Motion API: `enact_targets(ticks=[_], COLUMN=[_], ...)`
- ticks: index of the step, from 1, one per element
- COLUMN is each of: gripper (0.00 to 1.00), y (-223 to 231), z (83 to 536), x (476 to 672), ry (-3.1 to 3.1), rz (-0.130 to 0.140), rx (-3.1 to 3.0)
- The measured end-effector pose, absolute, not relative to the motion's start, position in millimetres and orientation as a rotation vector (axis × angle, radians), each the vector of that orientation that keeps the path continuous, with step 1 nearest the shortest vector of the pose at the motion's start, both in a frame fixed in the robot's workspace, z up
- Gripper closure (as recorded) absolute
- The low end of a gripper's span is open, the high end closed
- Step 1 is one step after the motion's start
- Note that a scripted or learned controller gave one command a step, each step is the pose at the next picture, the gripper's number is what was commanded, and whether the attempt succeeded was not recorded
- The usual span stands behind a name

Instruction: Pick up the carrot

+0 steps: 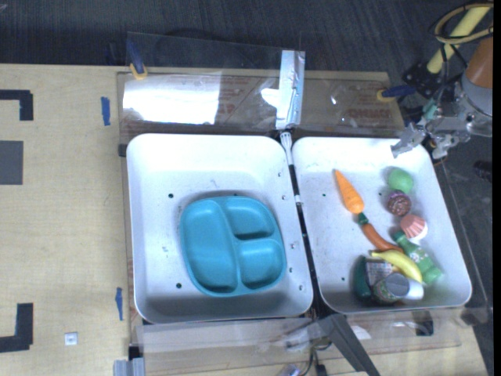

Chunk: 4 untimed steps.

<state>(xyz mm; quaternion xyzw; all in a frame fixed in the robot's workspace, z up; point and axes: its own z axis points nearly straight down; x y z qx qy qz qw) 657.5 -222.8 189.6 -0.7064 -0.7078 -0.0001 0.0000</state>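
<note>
The carrot (348,191) lies in the right bin (329,284), on bare white floor in the bin's upper left part, its thick end up near the back and its taper pointing down and toward the right. It looks like a toy of moulded plastic, so I would judge it light, stiff and rather smooth — likely to roll or squirt out of a pinch taken near the narrow tip. The thick middle of the body, taken across its width, seems the safest hold, and that part stands free of its neighbours. Just below the tip a second orange piece with a green end (374,232) runs on toward the crowded lower corner; whether it touches the carrot, or is part of it, is hard to tell from here. The green ball (400,180) and the dark red ball (398,203) sit near on the right but apart from the carrot. The hand (427,135) hangs over the bin's far right corner, well apart from the carrot, small and tangled with cables — I cannot tell how it is set. The heap around the banana (401,264) hides what lies under it. The left bin (149,210) holds a blue divided tray (232,245).
</note>
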Motion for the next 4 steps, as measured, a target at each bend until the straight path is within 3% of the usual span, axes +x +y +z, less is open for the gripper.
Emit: enact_targets(ticks=[1, 2, 3, 4], gripper=[0.0, 0.0, 1.0, 1.0], y=[-144, -113, -113, -23], z=[114, 86, 99, 190], x=[638.7, 654.9, 656.7, 658.7], ry=[-2.523, -2.684, -2.688, -2.604], rz=[0.0, -0.002, -0.007, -0.013], rx=[-1.867, -1.634, -1.639, -1.771])
